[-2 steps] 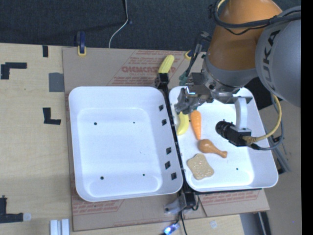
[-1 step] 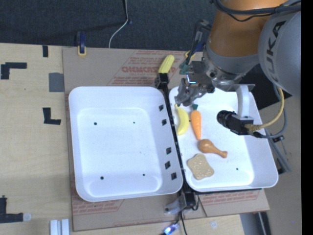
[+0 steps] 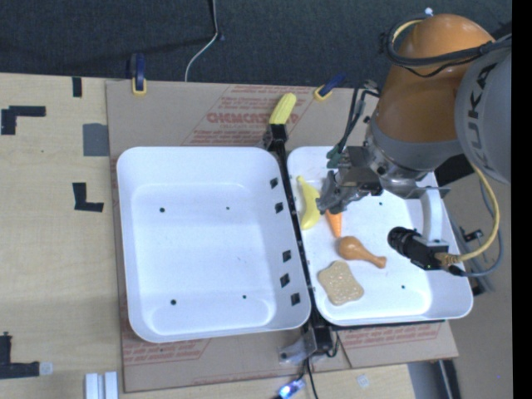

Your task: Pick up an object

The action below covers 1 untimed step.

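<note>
Reaching into the right bin: the grey arm (image 3: pixel 432 98) enters from the right of the frame, wrist low over the toys.
Bottom edge: black clamp (image 3: pixel 309 349) at the seam between the bins, seemingly pinning them to the cardboard sheet (image 3: pixel 241 115) so that they stay put.
Right bin (image 3: pixel 449 306), lower part: slice of toy bread (image 3: pixel 341 283), lying flat and well clear of the claw.
Just above the bread: toy chicken drumstick (image 3: pixel 359 250), on its side, bone end toward the right.
Right of the drumstick: black cylinder (image 3: pixel 413 247) with a cable, probably part of the rig rather than a toy.
Middle of the bin: toy carrot (image 3: pixel 333 222), its orange tip poking out directly below the claw; judged the likely target.
Beside the carrot, against the dividing wall: banana (image 3: pixel 307 204), just left of the claw.
Claw (image 3: pixel 339 191): down among the toys, its tips lost in dark metal; whether it is spread or closed, or grips anything, cannot be told.
Left bin (image 3: pixel 141 223): white tray in the centre left of the frame.
Far edge: yellow-handled clamp (image 3: pixel 280 116) at the top of the seam, blue clips (image 3: pixel 138 71) on the cardboard.
</note>
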Motion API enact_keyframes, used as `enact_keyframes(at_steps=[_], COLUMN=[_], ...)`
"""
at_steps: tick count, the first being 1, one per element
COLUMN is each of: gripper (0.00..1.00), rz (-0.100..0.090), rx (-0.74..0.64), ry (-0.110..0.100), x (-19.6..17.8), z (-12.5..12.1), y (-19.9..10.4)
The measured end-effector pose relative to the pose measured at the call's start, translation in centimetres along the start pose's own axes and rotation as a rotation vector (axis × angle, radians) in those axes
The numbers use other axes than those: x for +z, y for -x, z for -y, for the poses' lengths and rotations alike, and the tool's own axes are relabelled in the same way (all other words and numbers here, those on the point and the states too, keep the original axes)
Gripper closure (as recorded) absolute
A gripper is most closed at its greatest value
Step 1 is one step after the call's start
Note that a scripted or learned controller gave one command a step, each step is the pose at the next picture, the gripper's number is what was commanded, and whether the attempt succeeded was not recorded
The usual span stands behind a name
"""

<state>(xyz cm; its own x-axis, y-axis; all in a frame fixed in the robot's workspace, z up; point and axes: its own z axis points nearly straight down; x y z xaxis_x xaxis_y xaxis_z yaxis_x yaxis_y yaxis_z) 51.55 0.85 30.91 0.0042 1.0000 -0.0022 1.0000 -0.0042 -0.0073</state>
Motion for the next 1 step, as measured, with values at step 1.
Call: enact_keyframes(at_steps=[1], gripper=[1.00], rz=[-0.002], rx=[-0.011], ry=[0.003], x=[1.09], z=[-0.23], y=[-6.29])
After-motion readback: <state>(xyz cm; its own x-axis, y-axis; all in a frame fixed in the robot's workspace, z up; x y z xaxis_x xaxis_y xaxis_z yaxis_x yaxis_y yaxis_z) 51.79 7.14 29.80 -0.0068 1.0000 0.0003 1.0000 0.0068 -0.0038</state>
